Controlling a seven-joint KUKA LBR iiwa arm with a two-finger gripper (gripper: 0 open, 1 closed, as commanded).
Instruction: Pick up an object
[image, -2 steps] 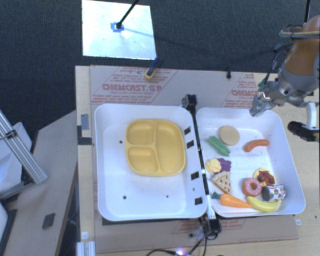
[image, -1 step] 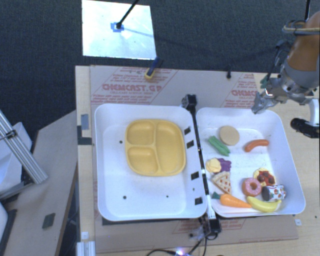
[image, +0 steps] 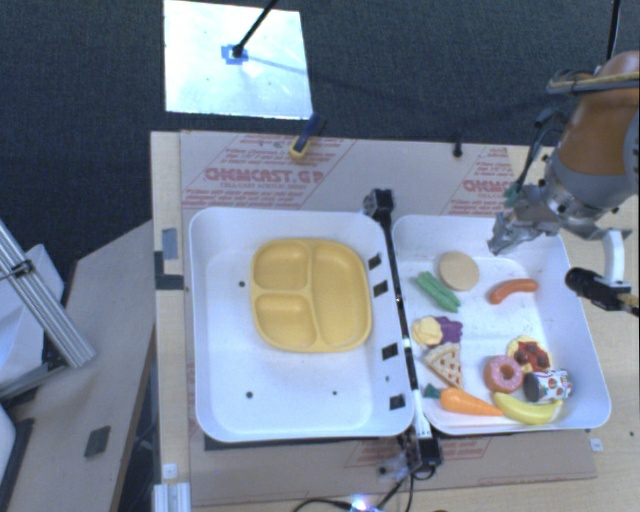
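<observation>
While the arm (image: 600, 130) hung at two o'clock, the left bin (image: 215, 300) held a yellow divided plate (image: 308, 295). Right bin (image: 580, 350) carried toy food. Pincer (image: 505, 238) hovered over its far rim, nothing between its fingers; opening could not be told. Nearest target: round biscuit (image: 459, 269), seven o'clock of pincer. Probably light, stiff, smooth; grip across its edges. Sausage (image: 512, 290) lay near.

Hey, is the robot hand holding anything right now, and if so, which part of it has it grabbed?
Nothing is held. The hand hovers above the right bin's far edge, with nothing between its fingers; the nearest toy, a round cookie, lies apart from it.
</observation>
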